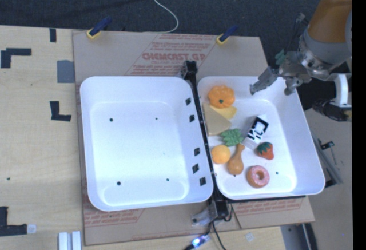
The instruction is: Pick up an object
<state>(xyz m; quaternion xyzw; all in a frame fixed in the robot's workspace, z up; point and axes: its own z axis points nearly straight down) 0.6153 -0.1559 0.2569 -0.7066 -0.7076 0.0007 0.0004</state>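
Currently the claw (pixel 273 82) is spread and empty above the right bin (pixel 306 146); the isolated donut (pixel 258 176) should be targeted, approached vertically.

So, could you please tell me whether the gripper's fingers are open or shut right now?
Open. The gripper hangs over the right bin's upper edge with its two fingers spread apart, nothing between them.

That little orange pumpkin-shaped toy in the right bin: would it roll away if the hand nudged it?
Probably a little: the round orange pumpkin toy looks squat and ribbed, so it might rock rather than roll far. The pale yellow wedge touching it would likely block it.
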